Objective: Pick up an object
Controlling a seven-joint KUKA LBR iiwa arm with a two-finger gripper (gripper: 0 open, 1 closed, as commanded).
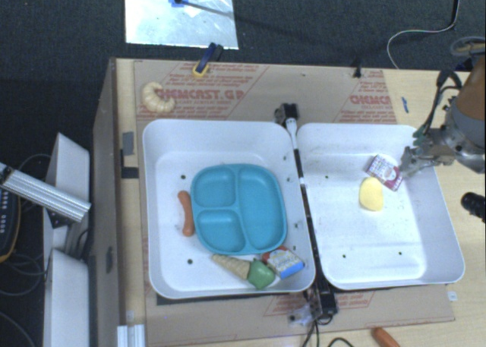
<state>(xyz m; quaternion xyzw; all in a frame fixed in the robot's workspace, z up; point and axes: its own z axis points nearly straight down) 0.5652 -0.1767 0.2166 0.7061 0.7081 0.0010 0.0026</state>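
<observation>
End effector [410, 162]: it hangs at the right rim of the right-hand bin [395, 266], low over the bin floor; I cannot tell how it is set, the tip is too small and dark against the bin wall.
Nearest thing: a small packet [384, 170], white with a pink-red print, lying just to the left of the end effector, touching it or very nearly so. I would not say it is held.
Direction: from the tip the packet lies leftward, toward the middle of the bin. Its long axis runs slantwise, upper left to lower right.
Second candidate: a yellow lump [371, 195], rounded like a lemon, just below and to the left of the packet, the two almost touching.
Materials: the packet looks like thin glossy wrapping, flat and crinkly, likely to slide on the smooth plastic. The yellow lump is matte and plump, with no edge to catch.
Left-hand bin [156, 186]: well apart from the arm. It carries a blue divided tray [239, 209], a sausage-shaped orange piece [187, 212] beside it, and a cone-like piece [231, 265], a green block [260, 276] and a small printed packet [287, 262] bunched at the near edge.
Table [334, 91]: brown printed cardboard under both bins.
Judgement: the packet is the natural target; the pick does not look made yet.
</observation>
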